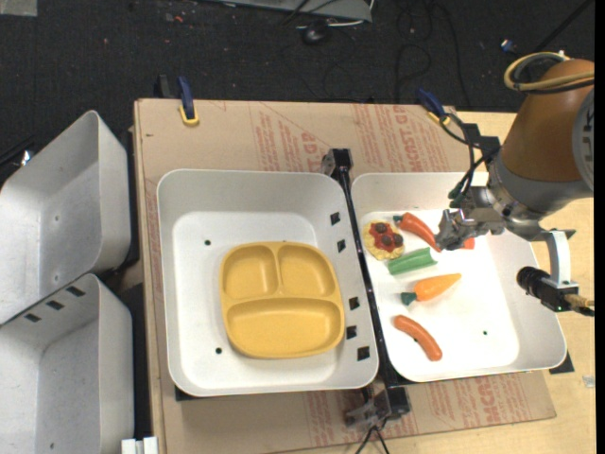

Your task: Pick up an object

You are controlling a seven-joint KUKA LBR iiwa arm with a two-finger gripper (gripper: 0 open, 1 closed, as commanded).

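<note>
Camera view from above, at a slant, takes in a brown worktop (255, 126) carrying two shallow white bins side by side. At 9 o'clock from the centre, the left bin (180, 253) holds a yellow divided plate (282, 299), lying flat with three compartments.

At 3 o'clock, the right bin (510, 329) holds several small toy foods. A round pizza-like piece (384, 238) with red toppings lies near the bin's 10 o'clock corner. Just beside it, toward 2 o'clock, is an orange-red chilli-shaped piece (415, 228). A green stick-shaped piece (410, 263) lies just below both. Toward 5 o'clock from that sits an orange carrot (436, 287) with a dark green stub at its left end. Further toward 6 o'clock lies a reddish sausage-shaped piece (418, 337), apart from the rest.

A grey arm with an orange band (553, 121) reaches in from 3 o'clock. Its tool (454, 230) hangs over the bin's upper part, just to the right of the chilli-shaped piece. Something small and red shows at the tool's tip, but whether the tool is apart or together is too small to tell.
</note>
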